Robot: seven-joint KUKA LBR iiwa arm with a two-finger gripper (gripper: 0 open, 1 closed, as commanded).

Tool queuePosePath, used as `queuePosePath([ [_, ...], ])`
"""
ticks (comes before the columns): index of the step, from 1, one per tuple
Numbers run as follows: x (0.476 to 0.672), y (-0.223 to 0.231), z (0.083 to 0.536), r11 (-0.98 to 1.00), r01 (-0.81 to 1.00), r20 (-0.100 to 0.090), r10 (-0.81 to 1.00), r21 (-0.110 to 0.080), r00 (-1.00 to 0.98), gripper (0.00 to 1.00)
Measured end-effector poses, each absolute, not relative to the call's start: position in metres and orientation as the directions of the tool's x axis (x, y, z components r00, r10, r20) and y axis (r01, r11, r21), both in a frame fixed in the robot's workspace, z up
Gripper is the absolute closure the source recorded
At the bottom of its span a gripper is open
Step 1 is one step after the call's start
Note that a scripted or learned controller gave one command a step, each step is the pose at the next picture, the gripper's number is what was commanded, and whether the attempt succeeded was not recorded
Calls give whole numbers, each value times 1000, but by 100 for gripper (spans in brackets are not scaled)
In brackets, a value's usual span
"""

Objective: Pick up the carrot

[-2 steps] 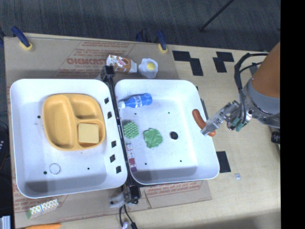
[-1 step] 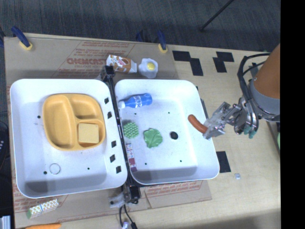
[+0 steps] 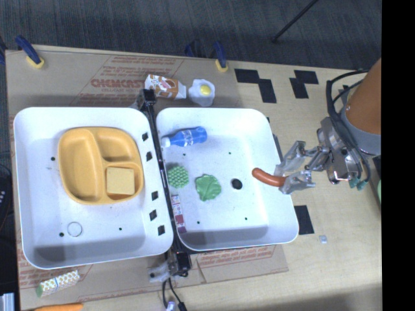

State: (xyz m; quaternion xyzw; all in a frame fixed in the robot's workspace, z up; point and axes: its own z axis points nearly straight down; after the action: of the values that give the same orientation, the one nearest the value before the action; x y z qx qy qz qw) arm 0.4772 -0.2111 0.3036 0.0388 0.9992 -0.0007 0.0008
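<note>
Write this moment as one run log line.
hand at right bin right rim | small orange carrot between fingers | plastic blue bottle untouched

arm (image 3: 363, 109): orange band, grey | hand (image 3: 293, 168): silver metal | black cables

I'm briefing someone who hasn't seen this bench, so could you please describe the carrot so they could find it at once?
Start at the right-hand white bin, the one nearer the arm. Along its right side, by the gripper, lies the carrot. It is a small orange-red stick, unlike the blue bottle and the two green items further left in that bin.
</note>
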Motion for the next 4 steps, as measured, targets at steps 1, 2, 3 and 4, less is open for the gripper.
queuePosePath([
  [1, 477, -211, 304, 977, -215, -2, -215, -2, -977, 100],
  [2, 494, -211, 286, 801, -599, 0, -599, -1, -801, 100],
  [3, 490, -211, 298, 679, -734, -1, -734, -2, -679, 100],
  [4, 491, -199, 295, 311, -951, -1, -951, -3, -311, 100],
])
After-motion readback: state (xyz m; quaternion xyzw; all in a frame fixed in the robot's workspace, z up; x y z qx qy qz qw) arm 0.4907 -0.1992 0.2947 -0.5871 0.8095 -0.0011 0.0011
